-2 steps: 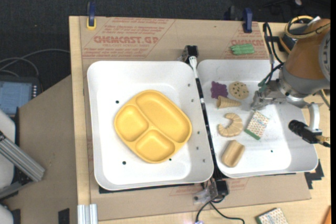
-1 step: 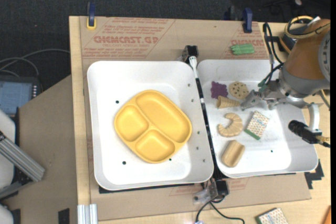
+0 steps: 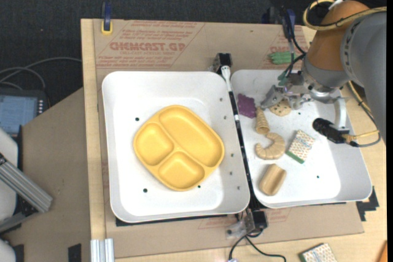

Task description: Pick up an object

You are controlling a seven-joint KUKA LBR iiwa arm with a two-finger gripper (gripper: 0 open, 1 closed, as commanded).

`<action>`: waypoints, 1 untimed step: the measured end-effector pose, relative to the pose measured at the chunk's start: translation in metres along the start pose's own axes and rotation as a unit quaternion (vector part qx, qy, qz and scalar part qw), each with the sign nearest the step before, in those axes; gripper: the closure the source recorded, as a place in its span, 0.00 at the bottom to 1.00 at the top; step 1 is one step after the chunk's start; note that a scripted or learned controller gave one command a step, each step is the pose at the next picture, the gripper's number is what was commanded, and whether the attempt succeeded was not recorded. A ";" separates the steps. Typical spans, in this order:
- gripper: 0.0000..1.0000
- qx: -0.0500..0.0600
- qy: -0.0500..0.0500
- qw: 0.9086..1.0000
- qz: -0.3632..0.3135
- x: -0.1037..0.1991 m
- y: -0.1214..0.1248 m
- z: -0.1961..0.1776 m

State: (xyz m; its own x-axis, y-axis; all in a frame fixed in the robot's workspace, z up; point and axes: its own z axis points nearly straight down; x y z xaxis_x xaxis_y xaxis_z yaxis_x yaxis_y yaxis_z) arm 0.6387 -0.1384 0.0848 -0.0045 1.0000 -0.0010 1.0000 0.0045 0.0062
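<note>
A: Where is the gripper [image 3: 284, 97]?

B: At about 12 o'clock in the right bin [image 3: 344, 184], low over the floor, hanging from the grey arm [image 3: 362, 46] with its orange band [image 3: 328, 40].

A: Is it gripping anything?

B: I cannot tell how far apart it stands. A round cookie [image 3: 282, 110] lies just beside it, toward 6 o'clock, but nothing visibly sits in its grasp.

A: What else is in that bin?

B: A purple piece [image 3: 247, 105] at 10 o'clock, a cone-shaped pastry [image 3: 263, 121] and a croissant [image 3: 271, 148] near the middle, a patterned packet [image 3: 300, 146] to their 3 o'clock, and a tan bread roll [image 3: 272, 180] at 7 o'clock.

A: And the left bin [image 3: 123, 132]?

B: 1 yellow divided plate [image 3: 178, 146] with 3 compartments, at its centre.
</note>
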 end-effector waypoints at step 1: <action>1.00 -0.001 -0.001 1.000 0.001 -0.003 -0.001 -0.014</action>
State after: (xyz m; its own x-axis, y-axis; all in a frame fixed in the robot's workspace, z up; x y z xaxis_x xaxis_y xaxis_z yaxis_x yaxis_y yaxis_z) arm 0.6379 -0.1413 0.0987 -0.0018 1.0000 -0.0029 1.0000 0.0018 0.0079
